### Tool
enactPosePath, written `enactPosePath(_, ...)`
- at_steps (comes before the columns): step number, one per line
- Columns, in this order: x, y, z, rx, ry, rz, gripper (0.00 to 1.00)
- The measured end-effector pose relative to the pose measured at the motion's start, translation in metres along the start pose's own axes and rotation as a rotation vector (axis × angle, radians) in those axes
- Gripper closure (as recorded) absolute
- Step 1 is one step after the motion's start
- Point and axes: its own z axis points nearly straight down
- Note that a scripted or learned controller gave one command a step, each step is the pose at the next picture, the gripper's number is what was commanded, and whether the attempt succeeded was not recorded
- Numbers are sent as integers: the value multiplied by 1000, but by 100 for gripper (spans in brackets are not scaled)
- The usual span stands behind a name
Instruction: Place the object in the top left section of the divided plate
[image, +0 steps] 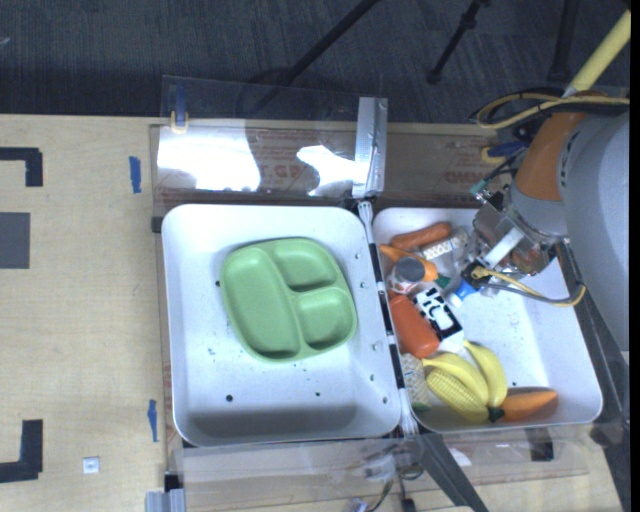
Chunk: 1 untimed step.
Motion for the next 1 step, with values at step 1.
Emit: enactPosePath(1, 17, 14, 1, 52, -45, 60, 100)
